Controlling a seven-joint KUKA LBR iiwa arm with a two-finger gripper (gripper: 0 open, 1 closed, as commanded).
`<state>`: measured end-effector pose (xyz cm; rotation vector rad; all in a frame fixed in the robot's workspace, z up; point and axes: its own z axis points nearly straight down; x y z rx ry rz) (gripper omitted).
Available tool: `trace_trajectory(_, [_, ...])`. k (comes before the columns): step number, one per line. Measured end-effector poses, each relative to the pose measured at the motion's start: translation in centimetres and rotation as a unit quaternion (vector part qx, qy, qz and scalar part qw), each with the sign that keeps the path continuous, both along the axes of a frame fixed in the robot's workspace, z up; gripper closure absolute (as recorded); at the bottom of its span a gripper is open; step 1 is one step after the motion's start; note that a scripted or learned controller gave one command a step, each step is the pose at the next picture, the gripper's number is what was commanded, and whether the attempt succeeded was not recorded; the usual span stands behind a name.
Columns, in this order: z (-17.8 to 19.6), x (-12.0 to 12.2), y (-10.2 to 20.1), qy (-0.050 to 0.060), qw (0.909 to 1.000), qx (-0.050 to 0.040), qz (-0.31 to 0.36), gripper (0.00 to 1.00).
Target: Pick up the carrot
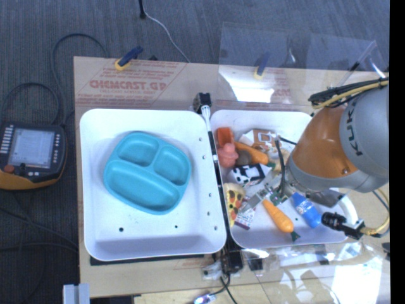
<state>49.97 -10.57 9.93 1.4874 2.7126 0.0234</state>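
The carrot (279, 215) was lying closest to the camera end of the right bin (319, 237), orange body angled with its green stub pointing toward the bin's front edge. It sat just below the gripper (273, 185), slightly to the gripper's front side, and looked very near the fingertips, but I couldn't tell if it was touching them. Nothing sat between the fingers that I could make out, and honestly I couldn't tell if they were spread or pinched, too much clutter around the metal bits.

The arm (329, 154) came in from the right, orange band bulging over the right bin and hiding a good chunk of it. Right of the gripper and next to the carrot was a blue bottle (307, 210). Left of the gripper there was a pizza slice toy (235, 199) against the bin wall, and beyond the gripper, toward the far side, a 2nd orange carrot-like piece (255, 151) and a pinkish-red toy (226, 154) with a black-and-white thing (247, 173) under them.

Way off to the gripper's left, the other bin (95, 233) held 1 blue divided plate (147, 171) with 3 compartments. A handheld controller (30, 154) sat on the carpet past that.
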Motion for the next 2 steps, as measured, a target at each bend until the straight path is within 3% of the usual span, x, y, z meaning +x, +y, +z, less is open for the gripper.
trace_trajectory(1, [-0.4, -0.6, -0.2, 0.010, 0.9945, 0.0085, -0.104, 0.00])
trace_trajectory(2, [1.0, -0.3, -0.1, 0.006, 0.9946, 0.0093, -0.103, 1.00])
